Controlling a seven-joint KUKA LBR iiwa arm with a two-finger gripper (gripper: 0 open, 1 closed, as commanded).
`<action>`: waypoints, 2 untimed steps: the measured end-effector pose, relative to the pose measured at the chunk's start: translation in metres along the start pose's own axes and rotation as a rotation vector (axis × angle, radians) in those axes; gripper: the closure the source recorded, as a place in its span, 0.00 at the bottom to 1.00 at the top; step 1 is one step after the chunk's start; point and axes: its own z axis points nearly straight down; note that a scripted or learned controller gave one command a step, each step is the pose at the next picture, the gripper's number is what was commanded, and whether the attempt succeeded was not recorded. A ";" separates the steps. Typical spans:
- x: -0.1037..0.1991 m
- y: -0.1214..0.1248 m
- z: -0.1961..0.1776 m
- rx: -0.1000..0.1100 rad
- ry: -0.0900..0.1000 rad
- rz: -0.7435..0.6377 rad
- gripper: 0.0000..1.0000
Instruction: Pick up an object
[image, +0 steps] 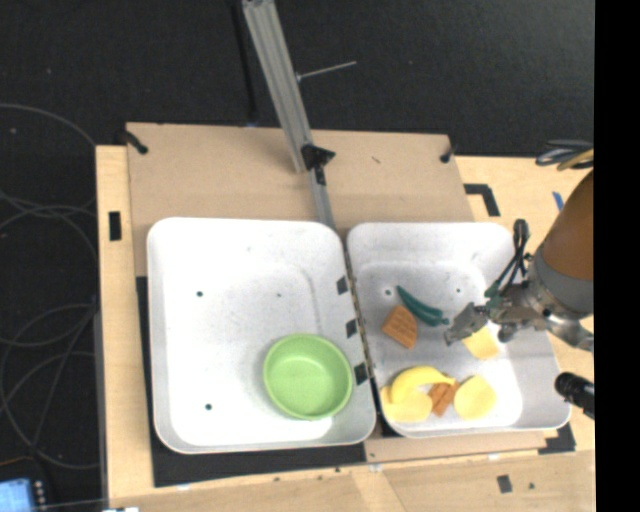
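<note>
A small yellow block (483, 344) lies in the right bin (430, 245), toward the frame's right side, and it looks like the piece being targeted. The gripper (470, 325) hangs just above and to its left, touching or nearly so. Whether it is wide, narrow, or closed on anything cannot be told here.

Lower in the same bin sit a yellow banana-like piece (412, 388), a small orange piece (441, 397) and a round yellow piece (476, 397), close together. An orange wedge (401, 327) and a green curved item (420, 306) lie near the bin's middle. The left bin (200, 270) holds a green bowl (307, 375).

To do this well, the gripper should centre over the yellow block and descend straight, clear of the neighbours.

The arm (570, 250) is cut off at the right, and part of the block is hidden beneath the gripper.
</note>
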 end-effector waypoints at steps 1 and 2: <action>0.000 0.000 0.000 0.000 0.000 0.002 0.00; -0.010 -0.004 0.047 0.005 -0.003 0.004 0.00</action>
